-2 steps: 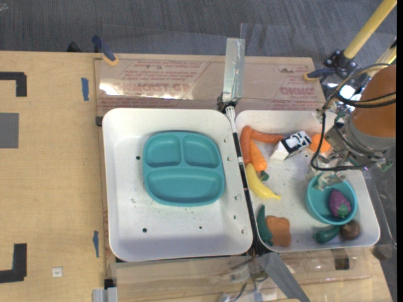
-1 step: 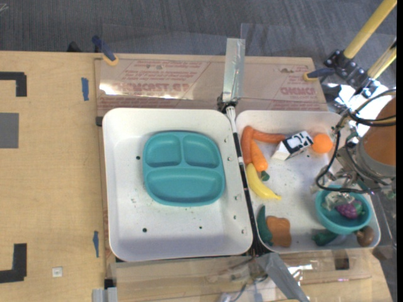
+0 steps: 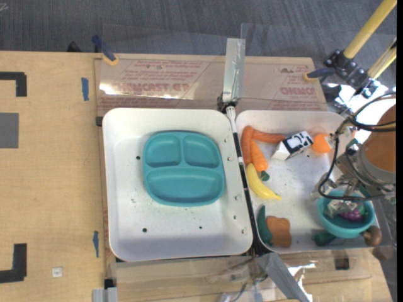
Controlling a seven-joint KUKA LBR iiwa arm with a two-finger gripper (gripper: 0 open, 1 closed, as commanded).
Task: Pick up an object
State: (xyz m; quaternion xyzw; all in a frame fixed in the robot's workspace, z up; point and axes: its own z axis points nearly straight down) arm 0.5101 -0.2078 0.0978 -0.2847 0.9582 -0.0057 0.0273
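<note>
Right bin (image 3: 296,168): brown block (image 3: 279,229) at near edge, gripper (image 3: 345,201) low over teal bowl (image 3: 345,219) at near right, finger state cannot tell, banana (image 3: 259,182) and carrots (image 3: 255,151) farther back; teal plate (image 3: 184,168) in left bin (image 3: 119,187).

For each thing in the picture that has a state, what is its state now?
teal divided plate: upright, lying flat in the left bin
banana: lying flat in the right bin
carrot: lying flat, next to the banana
teal bowl: upright, something purple inside
gripper: above the teal bowl
</note>
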